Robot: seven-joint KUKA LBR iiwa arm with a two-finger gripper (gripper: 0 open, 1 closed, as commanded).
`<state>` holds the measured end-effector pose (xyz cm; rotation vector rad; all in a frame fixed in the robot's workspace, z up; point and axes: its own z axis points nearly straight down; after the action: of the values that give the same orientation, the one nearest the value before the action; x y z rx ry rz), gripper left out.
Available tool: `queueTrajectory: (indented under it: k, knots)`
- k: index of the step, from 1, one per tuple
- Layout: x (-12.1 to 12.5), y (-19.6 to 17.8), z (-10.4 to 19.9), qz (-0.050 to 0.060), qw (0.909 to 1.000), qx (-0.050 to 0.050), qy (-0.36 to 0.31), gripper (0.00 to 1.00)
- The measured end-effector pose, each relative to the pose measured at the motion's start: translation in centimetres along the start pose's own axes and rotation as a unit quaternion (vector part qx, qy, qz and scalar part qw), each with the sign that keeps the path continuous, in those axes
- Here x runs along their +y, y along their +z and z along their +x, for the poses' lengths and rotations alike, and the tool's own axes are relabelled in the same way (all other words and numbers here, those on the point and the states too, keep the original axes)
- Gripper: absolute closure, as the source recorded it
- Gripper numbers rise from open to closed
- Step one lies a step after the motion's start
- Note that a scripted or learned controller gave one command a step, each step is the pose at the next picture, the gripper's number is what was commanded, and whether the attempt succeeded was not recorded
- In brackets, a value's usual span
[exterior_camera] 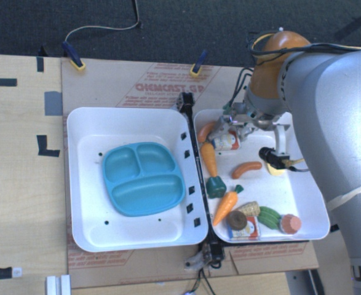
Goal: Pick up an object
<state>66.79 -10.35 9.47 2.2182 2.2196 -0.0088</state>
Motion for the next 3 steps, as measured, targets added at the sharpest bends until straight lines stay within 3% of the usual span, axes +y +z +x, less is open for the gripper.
queueTrajectory:
  k: [1,2,3]
  knots:
    - [-6.5,-9.0,7.9,-0.001,1.0000,0.004,-0.001,1.00]
    - [-6.8,-10.4,6.4,-0.001,1.0000,0.003,0.000,1.00]
    - [-6.9,-12.4,9.0,0.000,1.0000,0.004,-0.001,1.00]
